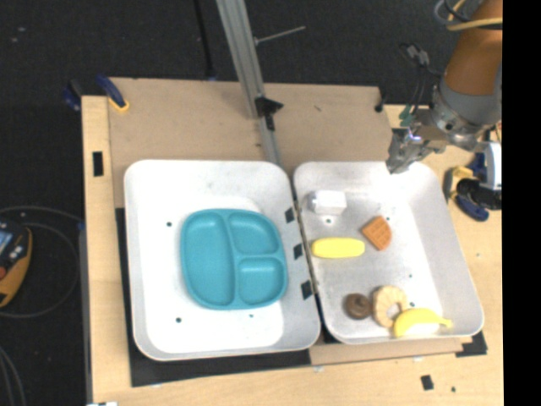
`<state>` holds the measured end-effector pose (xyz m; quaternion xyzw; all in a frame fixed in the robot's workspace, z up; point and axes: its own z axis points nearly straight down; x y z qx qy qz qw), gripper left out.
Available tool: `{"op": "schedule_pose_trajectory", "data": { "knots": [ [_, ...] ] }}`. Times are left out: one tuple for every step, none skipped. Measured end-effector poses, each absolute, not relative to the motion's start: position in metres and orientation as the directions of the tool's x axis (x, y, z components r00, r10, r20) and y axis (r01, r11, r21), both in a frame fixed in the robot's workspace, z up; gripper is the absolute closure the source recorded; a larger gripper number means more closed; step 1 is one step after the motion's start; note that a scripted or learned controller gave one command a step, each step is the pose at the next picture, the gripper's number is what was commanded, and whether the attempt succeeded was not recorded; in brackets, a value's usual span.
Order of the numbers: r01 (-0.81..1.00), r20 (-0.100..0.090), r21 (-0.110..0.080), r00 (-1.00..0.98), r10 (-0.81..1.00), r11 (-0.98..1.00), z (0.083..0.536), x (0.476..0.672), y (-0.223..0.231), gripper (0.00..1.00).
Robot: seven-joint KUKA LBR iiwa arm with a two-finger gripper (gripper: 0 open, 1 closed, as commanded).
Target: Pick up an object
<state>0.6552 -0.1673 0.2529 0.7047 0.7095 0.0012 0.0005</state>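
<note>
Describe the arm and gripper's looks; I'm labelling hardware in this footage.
The grey KUKA arm has a rounded, glossy orange band above its wrist. Thin looped cables curl beside the top of that band. Below the grey wrist section sits the small dark metallic two-finger gripper, compact and blocky, with darker wiring running alongside it.

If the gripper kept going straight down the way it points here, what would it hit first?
Probably the bare floor of the right bin near its far rim. The gripper hangs above that corner, apart from the white block; depth is unclear.
</note>
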Motion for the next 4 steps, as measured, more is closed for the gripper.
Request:
{"op": "schedule_pose_trajectory", "data": {
  "knots": [
    [1.0,0.0,0.001,-0.006,1.0,0.006,0.247,0.651,-0.123,1.0],
    [1.0,0.0,0.001,-0.006,1.0,0.006,0.25,0.647,-0.079,1.0],
    [1.0,0.0,0.0,-0.005,1.0,0.005,0.245,0.652,-0.036,1.0],
    [1.0,0.001,-0.002,-0.007,1.0,0.007,0.234,0.655,0.016,1.0]
  ]
}}
